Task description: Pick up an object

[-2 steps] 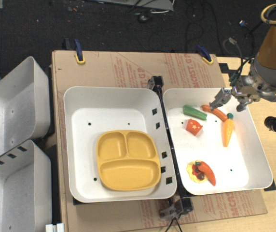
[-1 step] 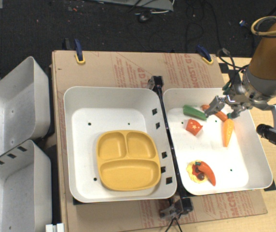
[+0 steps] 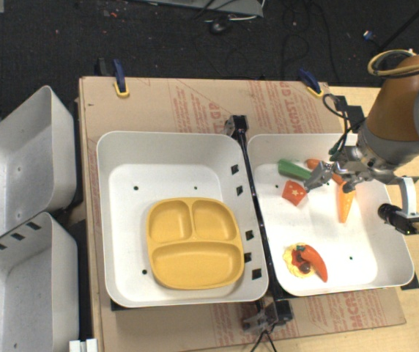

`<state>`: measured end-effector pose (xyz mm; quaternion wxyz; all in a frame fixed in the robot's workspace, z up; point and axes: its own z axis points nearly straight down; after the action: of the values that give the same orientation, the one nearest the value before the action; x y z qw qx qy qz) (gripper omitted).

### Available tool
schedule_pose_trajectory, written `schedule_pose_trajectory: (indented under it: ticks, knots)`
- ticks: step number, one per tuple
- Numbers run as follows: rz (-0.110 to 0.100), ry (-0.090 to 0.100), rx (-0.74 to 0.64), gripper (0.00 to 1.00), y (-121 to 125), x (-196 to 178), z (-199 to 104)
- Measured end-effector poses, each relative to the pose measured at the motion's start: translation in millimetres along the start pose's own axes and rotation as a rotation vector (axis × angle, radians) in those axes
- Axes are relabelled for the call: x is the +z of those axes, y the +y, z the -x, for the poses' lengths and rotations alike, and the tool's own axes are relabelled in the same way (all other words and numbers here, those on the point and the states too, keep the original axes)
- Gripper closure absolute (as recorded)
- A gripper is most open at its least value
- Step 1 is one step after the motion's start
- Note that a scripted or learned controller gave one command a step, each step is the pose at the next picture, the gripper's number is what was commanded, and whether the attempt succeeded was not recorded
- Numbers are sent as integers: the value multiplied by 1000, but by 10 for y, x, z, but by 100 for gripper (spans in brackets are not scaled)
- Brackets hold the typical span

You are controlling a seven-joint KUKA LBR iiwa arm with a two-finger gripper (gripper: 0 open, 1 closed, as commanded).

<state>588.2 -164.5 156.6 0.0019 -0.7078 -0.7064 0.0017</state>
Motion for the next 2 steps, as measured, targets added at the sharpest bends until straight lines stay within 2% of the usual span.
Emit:
schedule_pose_trajectory:
  ticks: [1,2]
  knots:
    - [1,1,-1,0,-41,506,-96]
    - [6,-1,0,100,-29,373,-88]
